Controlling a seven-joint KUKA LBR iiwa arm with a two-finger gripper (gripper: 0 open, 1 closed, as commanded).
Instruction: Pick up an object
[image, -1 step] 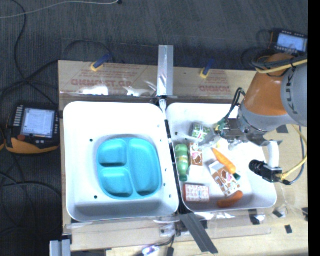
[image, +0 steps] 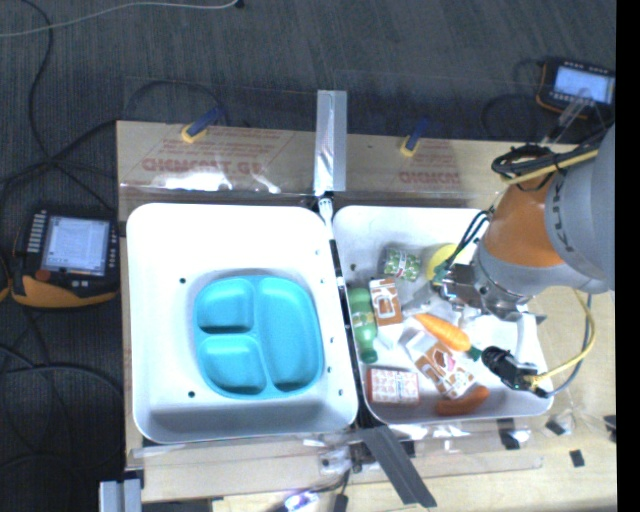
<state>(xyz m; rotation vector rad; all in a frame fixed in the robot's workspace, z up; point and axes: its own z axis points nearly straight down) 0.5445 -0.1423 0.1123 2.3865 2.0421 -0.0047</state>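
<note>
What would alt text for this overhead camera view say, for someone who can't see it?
A grey and orange robot arm reaches over the right bin, cluttered with toy food including a carrot. The left bin holds a blue divided tray.

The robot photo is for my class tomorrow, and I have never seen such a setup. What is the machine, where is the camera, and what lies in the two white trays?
One camera looks down at a slant on a bench. The grey arm with an orange band reaches in from the right, over the right bin. That bin holds small toy foods: a carrot, a green bottle and little boxes. The left bin holds a blue divided tray. The arm's wrist hides the gripper, so whether anything is held cannot be seen.
</note>
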